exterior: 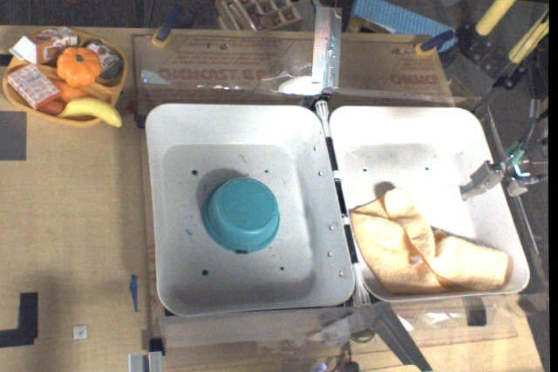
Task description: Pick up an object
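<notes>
The gripper [485,179] reaches in over the right rim of the right bin [418,126], its pale metal tip slanting down toward the bin floor; whether its fingers are spread or closed cannot be told, and nothing is seen between them. A tan cloth [418,244] lies crumpled in the near half of that bin, down and left of the gripper and apart from it. A teal bowl [242,213] sits upside down in the middle of the left bin [174,135], well left of the cloth.

Behind both bins stands a clear sheet over cardboard [235,70] with reddish printing, too faint to read.

The bench [70,231] is tan board. At its far left corner, well away from the bins, a basket [63,83] holds a small orange pumpkin, a banana and small boxes. Beyond the bench lie dark carpet, crates and cables
</notes>
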`<state>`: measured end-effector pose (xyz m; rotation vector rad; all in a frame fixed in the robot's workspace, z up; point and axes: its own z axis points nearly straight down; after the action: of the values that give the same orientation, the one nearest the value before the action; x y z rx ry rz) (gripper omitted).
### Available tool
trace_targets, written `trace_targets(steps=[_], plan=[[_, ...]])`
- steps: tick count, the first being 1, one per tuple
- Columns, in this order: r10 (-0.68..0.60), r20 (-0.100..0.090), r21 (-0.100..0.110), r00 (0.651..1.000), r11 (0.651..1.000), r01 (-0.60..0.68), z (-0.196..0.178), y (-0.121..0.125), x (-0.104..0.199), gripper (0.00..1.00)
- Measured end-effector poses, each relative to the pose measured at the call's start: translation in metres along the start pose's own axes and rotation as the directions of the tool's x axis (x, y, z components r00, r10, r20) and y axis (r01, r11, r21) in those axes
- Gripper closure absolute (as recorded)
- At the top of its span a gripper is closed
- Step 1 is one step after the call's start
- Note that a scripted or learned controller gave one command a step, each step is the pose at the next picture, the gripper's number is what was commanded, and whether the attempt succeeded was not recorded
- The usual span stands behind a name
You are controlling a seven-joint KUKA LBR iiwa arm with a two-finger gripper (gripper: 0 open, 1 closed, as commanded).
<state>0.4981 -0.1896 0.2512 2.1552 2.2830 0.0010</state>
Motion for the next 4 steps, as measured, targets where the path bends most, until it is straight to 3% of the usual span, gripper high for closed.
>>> trace_targets(steps=[1,2,3,4], plan=[[-0.317,0.004,-0.008,0.949,0.949,0.317,0.162,-0.005,0.033,0.0],[-0.318,0.007,-0.011,0.948,0.948,0.318,0.161,0.016,0.074,0.0],[-0.314,0.006,-0.014,0.95,0.949,0.314,0.151,0.017,0.073,1.0],[-0.314,0.005,-0.014,0.949,0.949,0.314,0.151,0.017,0.073,0.0]])
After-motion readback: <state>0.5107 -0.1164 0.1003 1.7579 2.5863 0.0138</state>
